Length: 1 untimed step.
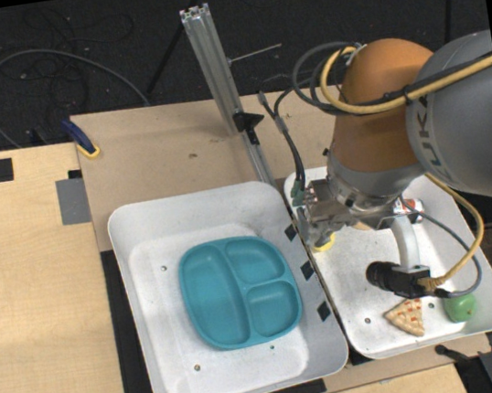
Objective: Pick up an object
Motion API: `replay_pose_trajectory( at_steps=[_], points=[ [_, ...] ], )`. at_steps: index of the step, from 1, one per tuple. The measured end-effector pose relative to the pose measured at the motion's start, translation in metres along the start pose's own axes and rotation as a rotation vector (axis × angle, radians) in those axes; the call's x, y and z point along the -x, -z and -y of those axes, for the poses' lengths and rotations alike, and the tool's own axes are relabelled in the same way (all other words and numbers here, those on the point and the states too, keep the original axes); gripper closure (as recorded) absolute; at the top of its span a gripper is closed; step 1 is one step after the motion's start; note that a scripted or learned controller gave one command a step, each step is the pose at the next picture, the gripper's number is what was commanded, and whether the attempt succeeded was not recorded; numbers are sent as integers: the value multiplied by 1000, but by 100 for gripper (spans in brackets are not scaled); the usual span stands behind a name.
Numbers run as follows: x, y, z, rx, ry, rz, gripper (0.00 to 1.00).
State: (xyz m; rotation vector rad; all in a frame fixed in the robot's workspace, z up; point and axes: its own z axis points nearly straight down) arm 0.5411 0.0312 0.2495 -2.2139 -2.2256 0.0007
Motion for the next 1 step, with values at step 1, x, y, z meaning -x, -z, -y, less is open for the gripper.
replay_pose_trajectory(
  at_steps=[1],
  points=[
    [-58,-10,0,-3,0,0,100]
  ],
)
